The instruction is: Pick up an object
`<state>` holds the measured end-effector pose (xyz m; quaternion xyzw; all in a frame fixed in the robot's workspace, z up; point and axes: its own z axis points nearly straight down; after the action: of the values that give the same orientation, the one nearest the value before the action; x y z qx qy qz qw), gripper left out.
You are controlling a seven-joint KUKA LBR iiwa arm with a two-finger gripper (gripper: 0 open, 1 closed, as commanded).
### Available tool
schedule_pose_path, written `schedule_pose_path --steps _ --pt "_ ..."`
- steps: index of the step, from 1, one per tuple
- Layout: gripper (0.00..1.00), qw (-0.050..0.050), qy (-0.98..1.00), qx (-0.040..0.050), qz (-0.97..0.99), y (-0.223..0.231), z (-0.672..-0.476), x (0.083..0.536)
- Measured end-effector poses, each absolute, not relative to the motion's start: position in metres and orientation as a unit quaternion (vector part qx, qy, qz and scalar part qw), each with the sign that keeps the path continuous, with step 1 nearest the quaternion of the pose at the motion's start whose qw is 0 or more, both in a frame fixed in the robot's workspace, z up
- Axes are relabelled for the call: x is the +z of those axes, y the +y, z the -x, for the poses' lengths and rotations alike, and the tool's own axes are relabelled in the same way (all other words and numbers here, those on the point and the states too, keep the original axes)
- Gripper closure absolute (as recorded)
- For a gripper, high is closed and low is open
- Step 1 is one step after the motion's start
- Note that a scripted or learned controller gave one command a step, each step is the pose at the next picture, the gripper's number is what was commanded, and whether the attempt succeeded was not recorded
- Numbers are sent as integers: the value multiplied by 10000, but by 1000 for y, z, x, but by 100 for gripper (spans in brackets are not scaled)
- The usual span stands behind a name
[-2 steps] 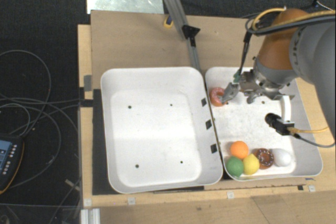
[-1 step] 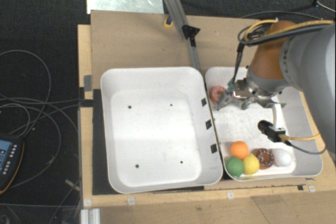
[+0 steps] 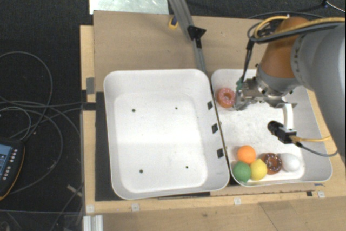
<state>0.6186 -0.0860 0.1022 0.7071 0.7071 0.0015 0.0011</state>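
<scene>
A pink frosted donut (image 3: 225, 97) lies at the far left of the right bin (image 3: 319, 170), close to the wall between the bins. My gripper (image 3: 241, 101) hangs low just to the right of that donut, nearly touching it. Along the right bin's front edge sit an orange ball (image 3: 246, 153), a green ball (image 3: 241, 171), a yellow lemon (image 3: 259, 170), a chocolate donut (image 3: 272, 163) and a white egg (image 3: 291, 162). Nothing shows between my fingers.
The left bin (image 3: 157, 132) is a wide white tray beside the right one. A grey pole (image 3: 178, 2) slants over the bench from the top. A black cable clip (image 3: 281, 130) and yellow cable hang from the arm above the right bin.
</scene>
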Motion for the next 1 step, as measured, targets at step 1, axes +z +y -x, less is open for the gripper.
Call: schedule_pose_path --steps 1 --pt "100 22 7084 21 -7058 -83 -618 147"
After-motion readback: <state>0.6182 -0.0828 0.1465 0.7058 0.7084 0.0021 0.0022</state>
